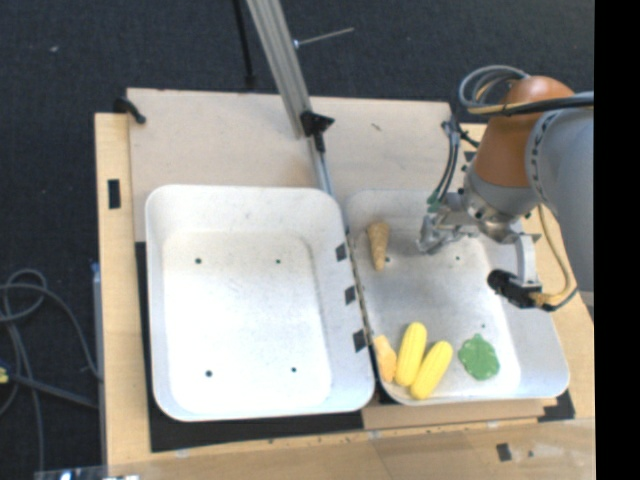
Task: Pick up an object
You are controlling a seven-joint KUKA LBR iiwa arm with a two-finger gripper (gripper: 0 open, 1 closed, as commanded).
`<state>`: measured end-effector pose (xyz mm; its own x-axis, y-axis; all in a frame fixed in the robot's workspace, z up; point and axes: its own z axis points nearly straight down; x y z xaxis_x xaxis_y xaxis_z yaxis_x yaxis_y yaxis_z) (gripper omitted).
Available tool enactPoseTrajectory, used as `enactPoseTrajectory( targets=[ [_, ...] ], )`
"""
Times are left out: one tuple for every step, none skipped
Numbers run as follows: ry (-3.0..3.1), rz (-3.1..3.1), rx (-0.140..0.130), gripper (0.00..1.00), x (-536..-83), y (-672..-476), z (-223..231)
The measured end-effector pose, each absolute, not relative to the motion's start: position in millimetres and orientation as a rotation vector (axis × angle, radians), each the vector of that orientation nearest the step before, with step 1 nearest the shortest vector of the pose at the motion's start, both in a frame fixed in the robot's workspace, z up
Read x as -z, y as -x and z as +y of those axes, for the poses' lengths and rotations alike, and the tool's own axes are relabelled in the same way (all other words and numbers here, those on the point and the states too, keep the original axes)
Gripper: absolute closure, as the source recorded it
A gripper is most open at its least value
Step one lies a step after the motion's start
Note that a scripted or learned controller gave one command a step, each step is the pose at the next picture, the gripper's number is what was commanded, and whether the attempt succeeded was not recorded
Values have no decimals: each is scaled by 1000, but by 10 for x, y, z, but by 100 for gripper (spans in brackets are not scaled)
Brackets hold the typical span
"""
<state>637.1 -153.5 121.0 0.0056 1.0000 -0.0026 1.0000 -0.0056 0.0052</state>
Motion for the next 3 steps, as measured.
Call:
enactPoseTrajectory(
  targets=[
    [-2219, 2215, -5, 100, -1753, -6345, -1640],
    [-2221, 2213, -5, 100, -2237, -6312, -1714],
    [-2213, 2221, -6, 100, -2675, -6325, -1724]
  ],
)
